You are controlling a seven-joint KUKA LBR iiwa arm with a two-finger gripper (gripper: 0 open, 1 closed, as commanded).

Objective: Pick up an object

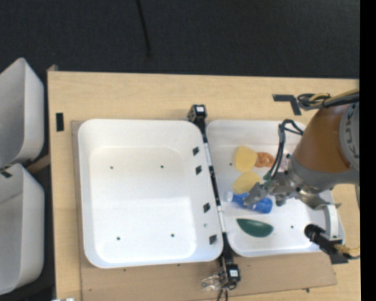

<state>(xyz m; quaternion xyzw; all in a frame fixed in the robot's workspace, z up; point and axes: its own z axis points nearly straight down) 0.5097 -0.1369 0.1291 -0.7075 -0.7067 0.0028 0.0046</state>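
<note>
While I watch from the overhead camera, the nearest thing in the right bin (282, 246) is a dark green leaf-shaped piece (255, 227), lying flat and apart from the rest. Just beyond it the gripper (261, 195) is down at a blue object (250, 202), seemingly touching its top; I cannot tell how the gripper is set, or whether anything is caught in it. My worry is crowding: a pale yellow piece (245, 182) sits just beside the blue one, so a closing grasp could nudge it, or pinch an edge of both and drop them on the lift. Farther back lie another yellow piece (244, 158) and a small orange one (264, 160), touching each other, close enough that a skidding blue object could knock into them. The left bin (88, 168) on the table (62, 193) is out of reach of any of this.
</note>
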